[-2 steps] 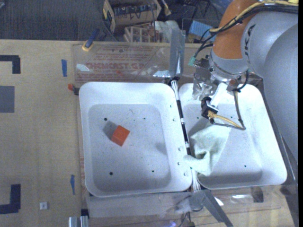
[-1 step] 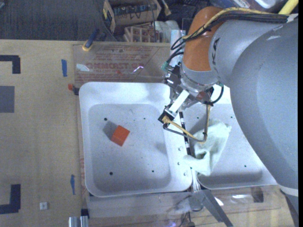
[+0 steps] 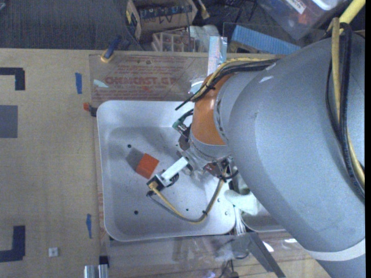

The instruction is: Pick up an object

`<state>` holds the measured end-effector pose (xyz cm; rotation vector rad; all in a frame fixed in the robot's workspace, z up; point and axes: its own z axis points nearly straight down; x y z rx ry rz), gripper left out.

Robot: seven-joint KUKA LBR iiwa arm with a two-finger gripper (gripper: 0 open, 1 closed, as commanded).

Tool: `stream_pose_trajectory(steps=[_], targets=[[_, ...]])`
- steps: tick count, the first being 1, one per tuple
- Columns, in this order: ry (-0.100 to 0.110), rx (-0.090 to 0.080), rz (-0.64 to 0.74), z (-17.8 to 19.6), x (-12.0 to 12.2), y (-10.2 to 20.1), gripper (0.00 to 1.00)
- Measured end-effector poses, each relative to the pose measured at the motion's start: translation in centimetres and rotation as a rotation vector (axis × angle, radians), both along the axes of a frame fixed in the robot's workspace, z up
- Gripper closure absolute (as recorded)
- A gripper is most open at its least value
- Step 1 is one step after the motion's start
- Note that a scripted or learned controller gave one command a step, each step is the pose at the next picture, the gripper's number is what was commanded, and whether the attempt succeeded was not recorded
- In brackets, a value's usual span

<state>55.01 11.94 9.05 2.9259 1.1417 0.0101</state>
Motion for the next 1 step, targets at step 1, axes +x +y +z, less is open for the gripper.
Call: stream_pose_trajectory(steps=[1], targets=[[0.008,-0.002,0.044,14.35,1.82,2.28,1.00]])
